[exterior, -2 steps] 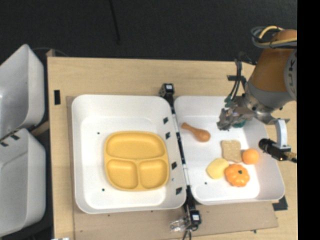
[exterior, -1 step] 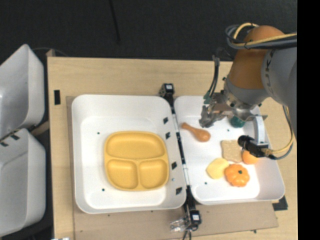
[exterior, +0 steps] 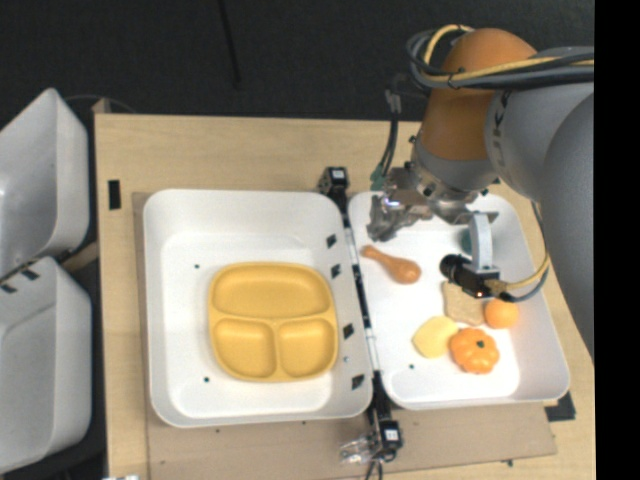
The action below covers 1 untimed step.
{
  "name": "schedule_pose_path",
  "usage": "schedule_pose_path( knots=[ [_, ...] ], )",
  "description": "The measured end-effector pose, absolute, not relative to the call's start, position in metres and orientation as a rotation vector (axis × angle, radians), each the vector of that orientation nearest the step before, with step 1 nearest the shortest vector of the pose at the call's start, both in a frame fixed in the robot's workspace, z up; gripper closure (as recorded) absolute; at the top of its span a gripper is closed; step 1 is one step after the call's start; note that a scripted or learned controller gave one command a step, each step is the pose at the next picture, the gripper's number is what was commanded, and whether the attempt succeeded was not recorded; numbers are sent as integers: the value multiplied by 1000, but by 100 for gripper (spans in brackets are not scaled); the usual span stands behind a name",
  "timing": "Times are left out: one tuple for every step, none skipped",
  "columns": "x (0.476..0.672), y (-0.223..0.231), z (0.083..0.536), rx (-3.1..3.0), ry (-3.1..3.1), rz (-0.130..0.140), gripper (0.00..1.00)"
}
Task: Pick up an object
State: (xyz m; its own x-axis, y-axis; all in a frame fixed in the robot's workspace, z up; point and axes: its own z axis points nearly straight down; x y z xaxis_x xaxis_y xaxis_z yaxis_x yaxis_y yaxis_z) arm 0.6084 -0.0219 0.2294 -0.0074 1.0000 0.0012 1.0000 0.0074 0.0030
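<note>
Gripper (exterior: pixel 385 223): finger state not discernible, nothing visibly pinched. Nearest item: drumstick (exterior: pixel 392 264), right bin (exterior: pixel 535 368). Advice: centre over thin handle, descend straight.

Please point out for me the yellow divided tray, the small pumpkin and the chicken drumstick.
yellow divided tray (exterior: pixel 272 320): camera view, on its central ridge.
small pumpkin (exterior: pixel 473 351): camera view, on its orange body.
chicken drumstick (exterior: pixel 400 267): camera view, on its thick end.

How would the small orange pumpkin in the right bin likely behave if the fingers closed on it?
The pumpkin looks round and smooth, so it may slip or roll. It touches the pale yellow piece, which a push would probably nudge.
</note>
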Motion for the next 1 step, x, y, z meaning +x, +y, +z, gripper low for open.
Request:
schedule_pose_path(
  knots=[
    [632,31,226,2213,2228,4,100]
  ],
)
